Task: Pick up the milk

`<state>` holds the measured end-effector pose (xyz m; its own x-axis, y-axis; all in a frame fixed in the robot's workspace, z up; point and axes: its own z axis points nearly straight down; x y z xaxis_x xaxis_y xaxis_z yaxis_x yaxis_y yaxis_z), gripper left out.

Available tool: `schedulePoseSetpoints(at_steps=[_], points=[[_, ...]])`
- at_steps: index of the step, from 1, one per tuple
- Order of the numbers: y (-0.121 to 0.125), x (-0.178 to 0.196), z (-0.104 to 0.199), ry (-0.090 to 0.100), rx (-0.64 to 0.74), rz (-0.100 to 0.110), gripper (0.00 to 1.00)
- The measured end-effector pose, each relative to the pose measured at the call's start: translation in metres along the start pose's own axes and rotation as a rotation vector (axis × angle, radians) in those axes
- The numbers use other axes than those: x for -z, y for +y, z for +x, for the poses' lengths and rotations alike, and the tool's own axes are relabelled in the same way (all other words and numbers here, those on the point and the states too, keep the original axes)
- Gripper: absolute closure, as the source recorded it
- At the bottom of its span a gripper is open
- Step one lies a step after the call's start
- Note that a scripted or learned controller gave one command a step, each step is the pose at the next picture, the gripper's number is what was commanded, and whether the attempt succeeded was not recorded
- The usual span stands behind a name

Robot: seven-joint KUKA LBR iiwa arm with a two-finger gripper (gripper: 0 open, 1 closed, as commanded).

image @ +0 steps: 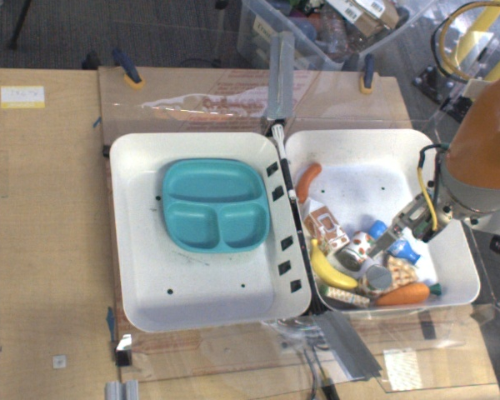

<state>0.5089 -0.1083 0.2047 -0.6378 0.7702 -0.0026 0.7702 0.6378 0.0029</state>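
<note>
Milk carton [327, 226] sits just left of the gripper [382, 244] (can't tell its opening), tilted diagonally.

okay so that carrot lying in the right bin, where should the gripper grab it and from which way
Judging by its pose, grip the carrot across its thick orange middle, coming straight down from above. It lies flat along the right bin's near wall, tapering toward the green top, so fingers should close across its width. The gripper hovers just above the pile.
</note>
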Motion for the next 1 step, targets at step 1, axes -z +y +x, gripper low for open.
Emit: schedulePoseSetpoints(at_steps=[1], points=[[0.0522, -0.0915, -0.0457, -0.022, 0.065, -0.022, 0.00]])
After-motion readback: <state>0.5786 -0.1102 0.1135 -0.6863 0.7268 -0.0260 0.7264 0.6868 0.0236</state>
